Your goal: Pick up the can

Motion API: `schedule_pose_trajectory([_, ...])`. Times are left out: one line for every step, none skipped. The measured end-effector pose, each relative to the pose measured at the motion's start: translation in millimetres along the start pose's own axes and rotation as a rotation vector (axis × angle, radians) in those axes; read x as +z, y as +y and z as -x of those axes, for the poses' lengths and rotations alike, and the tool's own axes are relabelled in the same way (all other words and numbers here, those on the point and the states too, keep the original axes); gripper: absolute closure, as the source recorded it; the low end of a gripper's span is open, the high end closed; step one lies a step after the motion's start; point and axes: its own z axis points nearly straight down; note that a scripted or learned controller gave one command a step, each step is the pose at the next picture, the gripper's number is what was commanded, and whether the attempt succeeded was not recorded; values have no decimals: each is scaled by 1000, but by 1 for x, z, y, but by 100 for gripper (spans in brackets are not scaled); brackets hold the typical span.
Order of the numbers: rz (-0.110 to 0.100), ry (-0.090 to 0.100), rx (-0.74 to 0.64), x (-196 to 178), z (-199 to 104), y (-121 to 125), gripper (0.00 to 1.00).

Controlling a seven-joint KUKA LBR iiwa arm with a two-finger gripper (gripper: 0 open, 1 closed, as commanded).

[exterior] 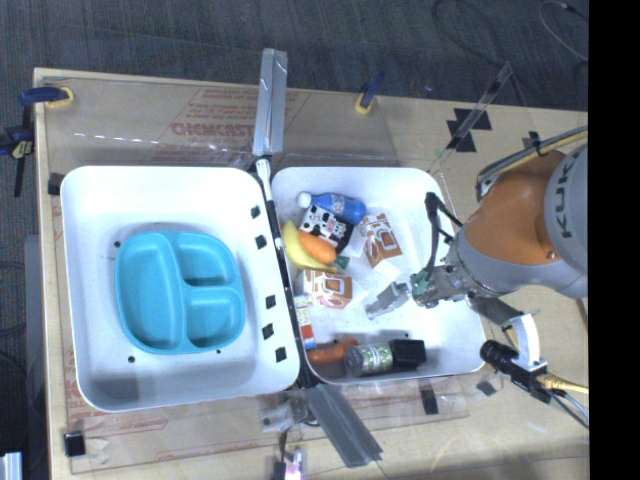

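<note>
The can (371,359) lay on its side in the right bin (425,183), close to that bin's near wall. Its long axis ran roughly left to right, tilted slightly. It was greenish-dark with a pale band. An orange item (331,351), possibly a carrot, touched or nearly touched its left end, and a black object (407,351) sat against its right end.

The gripper (388,297) hung over the middle of the right bin, at the end of the arm (520,233) reaching in from the right. The can therefore lay toward the near side of the gripper and slightly left, not far off.

Gripper state: could not tell whether the jaws were parted or closed; the tool end read as a pale, glinting blur. Nothing could be made out in its grasp.

Judgement: the coming move called for a short travel toward the near wall, with the jaws set across the can's short axis. Crowding from both neighbours and the wall left little room.
</note>
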Motion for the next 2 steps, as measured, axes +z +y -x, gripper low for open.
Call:
schedule_pose_trajectory([-2, 1, -57, 24, -20, 3, 0])
schedule_pose_trajectory([-1, 2, -312, 72, -24, 3, 0])
